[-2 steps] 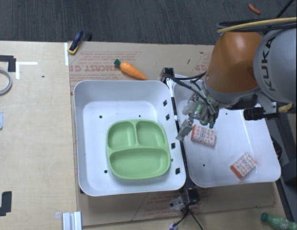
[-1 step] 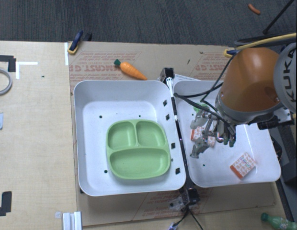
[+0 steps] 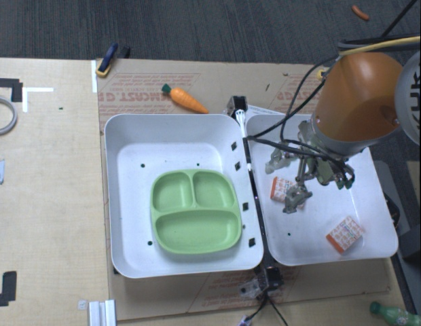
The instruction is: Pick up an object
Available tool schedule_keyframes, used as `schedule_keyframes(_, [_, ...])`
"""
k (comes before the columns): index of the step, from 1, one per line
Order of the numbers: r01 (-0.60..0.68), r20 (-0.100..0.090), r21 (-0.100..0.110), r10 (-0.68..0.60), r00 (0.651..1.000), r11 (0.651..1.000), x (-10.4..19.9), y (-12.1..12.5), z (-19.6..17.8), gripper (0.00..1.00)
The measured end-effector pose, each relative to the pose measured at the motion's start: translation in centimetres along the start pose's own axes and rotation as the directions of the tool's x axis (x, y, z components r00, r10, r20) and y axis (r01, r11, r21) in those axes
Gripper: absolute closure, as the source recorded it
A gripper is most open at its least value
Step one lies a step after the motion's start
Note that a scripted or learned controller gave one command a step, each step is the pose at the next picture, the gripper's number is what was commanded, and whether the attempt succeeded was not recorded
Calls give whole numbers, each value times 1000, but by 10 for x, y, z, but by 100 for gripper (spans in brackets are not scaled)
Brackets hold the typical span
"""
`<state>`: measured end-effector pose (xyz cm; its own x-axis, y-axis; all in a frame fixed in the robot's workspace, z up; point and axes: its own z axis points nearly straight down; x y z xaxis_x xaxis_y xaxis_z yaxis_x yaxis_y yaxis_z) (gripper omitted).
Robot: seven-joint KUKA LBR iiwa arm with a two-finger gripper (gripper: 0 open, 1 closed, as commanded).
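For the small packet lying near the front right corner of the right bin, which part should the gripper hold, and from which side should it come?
Probably from straight above. The packet lies flat on the floor of the right bin, turned at an angle, apart from the walls. The gripper should turn to match and close across the packet's shorter width.

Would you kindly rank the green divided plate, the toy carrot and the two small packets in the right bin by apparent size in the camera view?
1. green divided plate
2. toy carrot
3. The two packets, one by the gripper and one nearer the bin's corner, look alike; the first is partly hidden.

Pale green tray point(image 3: 195, 212) in my left white bin point(image 3: 122, 182) (three compartments), orange carrot point(image 3: 186, 99) beyond, red-and-white packets point(image 3: 345, 234) in the right bin.
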<state>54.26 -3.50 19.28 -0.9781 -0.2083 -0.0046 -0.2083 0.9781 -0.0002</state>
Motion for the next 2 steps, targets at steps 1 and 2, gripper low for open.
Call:
schedule_keyframes(1, [53, -2, 0, -53, 999, 999, 24, -3, 0, 0])
schedule_keyframes(2, [354, -1, 0, -354, 935, 935, 40, 2, 0, 0])
